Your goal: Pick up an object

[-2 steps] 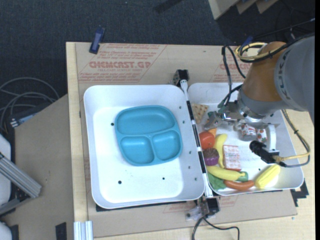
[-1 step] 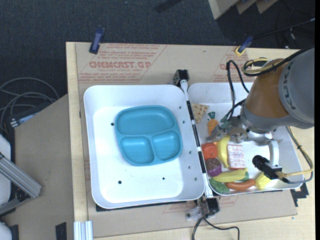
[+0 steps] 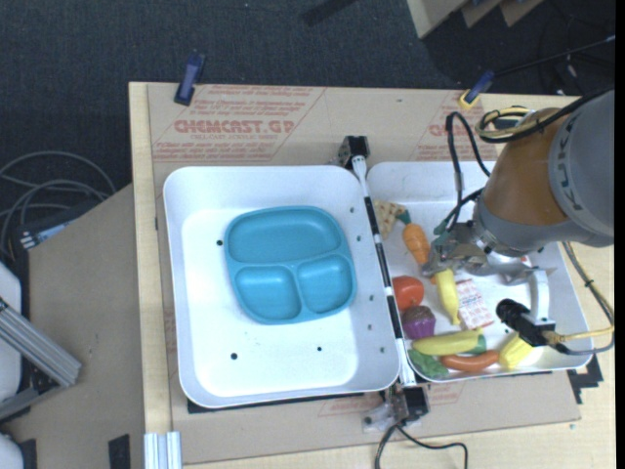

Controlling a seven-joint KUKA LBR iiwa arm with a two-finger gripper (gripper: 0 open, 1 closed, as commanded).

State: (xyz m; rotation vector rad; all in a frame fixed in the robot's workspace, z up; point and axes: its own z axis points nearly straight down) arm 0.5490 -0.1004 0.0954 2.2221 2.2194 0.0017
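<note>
Reaching in from the right over a brown bench [image 3: 293, 115]: a grey arm [image 3: 576, 174] with an orange band [image 3: 522, 179], hanging above the right of two shallow white bins. Lying in the left bin [image 3: 195, 262]: a blue divided tray [image 3: 289, 263], sitting near the middle with bare white floor around it. Crowding the right bin [image 3: 420, 179]: a heap of toy food. Hovering low over that heap, near its upper middle: the gripper [image 3: 459, 254], dark and partly hidden under the wrist, so whether the fingers are spread or pressed together cannot be told, and nothing visibly pinched. Lying just left of the gripper: a small orange carrot [image 3: 416, 242], tilted, with a pale waffle-like piece [image 3: 390, 215] above it near the divider. Sitting below those: a red tomato [image 3: 406, 289] and a dark purple round piece [image 3: 418, 319]. Lying beneath the gripper: a yellow corn-like piece [image 3: 447, 293] beside a white-and-red packet [image 3: 473, 306]. Stretching along the bin's near edge: a banana [image 3: 449, 342], a red sausage or pepper [image 3: 471, 362], possibly on something green, and a yellow block [image 3: 518, 352].
</note>
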